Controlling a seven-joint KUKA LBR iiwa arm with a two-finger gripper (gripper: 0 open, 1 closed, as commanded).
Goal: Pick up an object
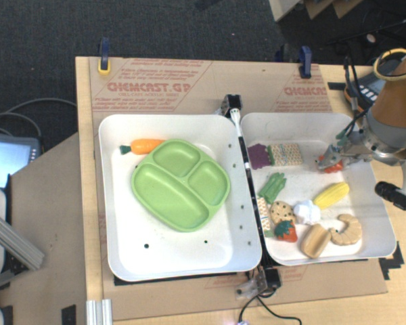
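My gripper (329, 160) hangs low over the upper right part of the right bin (304, 122), at the end of the grey arm with its orange band (396, 103). Just below it lies a yellow corn cob (331, 194). Further toys in this bin are purple grapes (258, 156), a speckled block (286, 154), green beans (272, 185), a cookie (281, 212), a strawberry (285, 231), a white lump (306, 212), a bread roll (315, 240) and a curved pastry (347, 229). I see nothing held in the gripper.
The left bin (122, 249) bears a green divided plate (181, 183) and a carrot (143, 146) at its upper left. A black clip (231, 103) sits on the rim between the bins. Blue clamps (105, 49) (304, 59) hold the cardboard bench top.
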